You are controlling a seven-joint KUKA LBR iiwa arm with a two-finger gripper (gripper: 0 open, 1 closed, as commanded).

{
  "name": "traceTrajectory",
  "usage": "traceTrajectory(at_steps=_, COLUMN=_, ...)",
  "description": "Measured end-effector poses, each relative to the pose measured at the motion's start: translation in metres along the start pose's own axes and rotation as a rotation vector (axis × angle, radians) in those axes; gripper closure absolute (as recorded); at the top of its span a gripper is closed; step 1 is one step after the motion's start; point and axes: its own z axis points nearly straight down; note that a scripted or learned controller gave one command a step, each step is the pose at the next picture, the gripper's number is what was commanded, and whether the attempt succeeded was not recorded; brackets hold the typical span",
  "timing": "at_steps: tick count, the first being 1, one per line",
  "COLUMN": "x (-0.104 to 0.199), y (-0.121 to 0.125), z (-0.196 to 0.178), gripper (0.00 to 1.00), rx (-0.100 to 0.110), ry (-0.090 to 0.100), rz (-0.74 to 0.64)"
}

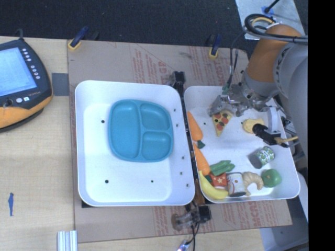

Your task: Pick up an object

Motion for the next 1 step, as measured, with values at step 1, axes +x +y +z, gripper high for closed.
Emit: traceTrajectory(at_steps=1, x=-0.001, y=0.0, z=-0.012, gripper=1.0, rx=0.004, ry=0.001, rz=-0.002)
